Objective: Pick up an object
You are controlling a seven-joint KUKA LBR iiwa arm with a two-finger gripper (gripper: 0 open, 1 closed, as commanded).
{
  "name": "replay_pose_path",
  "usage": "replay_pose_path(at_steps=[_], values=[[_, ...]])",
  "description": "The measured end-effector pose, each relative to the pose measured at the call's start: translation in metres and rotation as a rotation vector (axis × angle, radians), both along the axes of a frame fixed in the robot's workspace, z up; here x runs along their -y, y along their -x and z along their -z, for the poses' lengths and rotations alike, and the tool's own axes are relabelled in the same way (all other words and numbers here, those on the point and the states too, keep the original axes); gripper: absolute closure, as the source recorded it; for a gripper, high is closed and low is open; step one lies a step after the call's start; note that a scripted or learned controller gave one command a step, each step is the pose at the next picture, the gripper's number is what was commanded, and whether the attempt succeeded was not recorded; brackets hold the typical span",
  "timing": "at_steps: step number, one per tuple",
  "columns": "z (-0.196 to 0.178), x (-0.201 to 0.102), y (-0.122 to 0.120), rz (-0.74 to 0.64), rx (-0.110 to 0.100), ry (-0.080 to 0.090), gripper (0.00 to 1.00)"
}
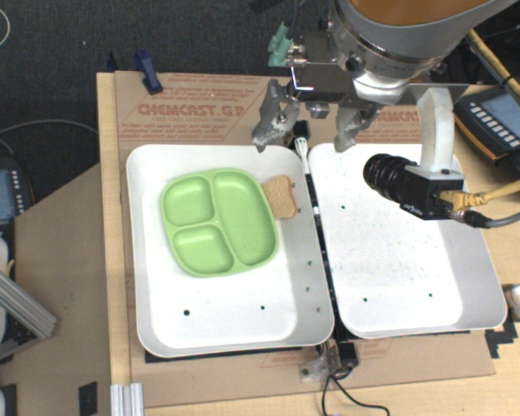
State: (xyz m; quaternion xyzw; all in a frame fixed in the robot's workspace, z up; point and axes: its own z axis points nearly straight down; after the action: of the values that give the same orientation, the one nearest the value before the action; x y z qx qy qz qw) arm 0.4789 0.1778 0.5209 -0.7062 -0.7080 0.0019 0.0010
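Tan square biscuit-like piece lies nearer the camera than the tool, slightly toward the plate side, resting against the rim of a pale green three-compartment plastic plate. Both sit in one shallow white bin; the plate compartments look bare. Tool fingers are spread with nothing between them, hovering over the far rims where the two bins meet. The second shallow white bin, on the tool's other side, shows a bare floor with a few dark specks. Judgement: pick not started; descent, closing and lift all remain.
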Motion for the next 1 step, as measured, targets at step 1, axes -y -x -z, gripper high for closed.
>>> replay_pose_path(at_steps=[1], values=[[0.1775, 0.0604, 0.0013, 0.009, -0.014, 0.005, 0.0]])
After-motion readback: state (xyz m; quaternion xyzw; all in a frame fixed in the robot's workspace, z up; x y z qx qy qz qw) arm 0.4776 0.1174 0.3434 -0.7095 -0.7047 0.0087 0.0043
